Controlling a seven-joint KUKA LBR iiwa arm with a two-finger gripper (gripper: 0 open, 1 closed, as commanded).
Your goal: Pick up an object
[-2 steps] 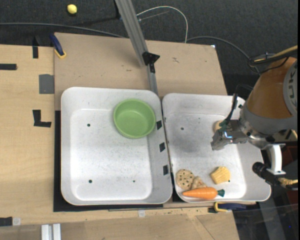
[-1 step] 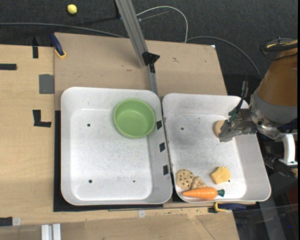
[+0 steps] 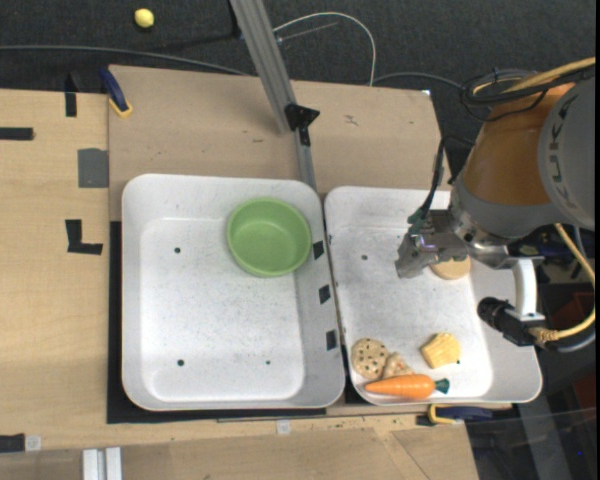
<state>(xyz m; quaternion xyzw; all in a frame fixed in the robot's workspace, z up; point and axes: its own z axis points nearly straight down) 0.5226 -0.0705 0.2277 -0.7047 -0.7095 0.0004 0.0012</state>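
From my feed I see the arm point(image 3: 525, 163) reaching in from the right, its orange band bearing part of a dark printed word, too cut off for me to read. The claw point(image 3: 417, 255) hangs low over the right bin point(image 3: 380, 218), in its upper half, just beside a pale round object point(image 3: 450, 267) that is partly hidden under the wrist. I cannot tell how the claw is set, and I see nothing I could call held.

Along the near edge of the right bin lie a carrot point(image 3: 405, 387) with a green top, a speckled cookie point(image 3: 368, 356) touching it, and a yellow wedge point(image 3: 440, 349) a little apart to the right. The left bin point(image 3: 180, 348) holds a green bowl point(image 3: 268, 236), upright, near its upper right corner. A small yellow ball point(image 3: 144, 17) sits on the dark floor beyond the bench point(image 3: 40, 198). I see no other lettering on anything.
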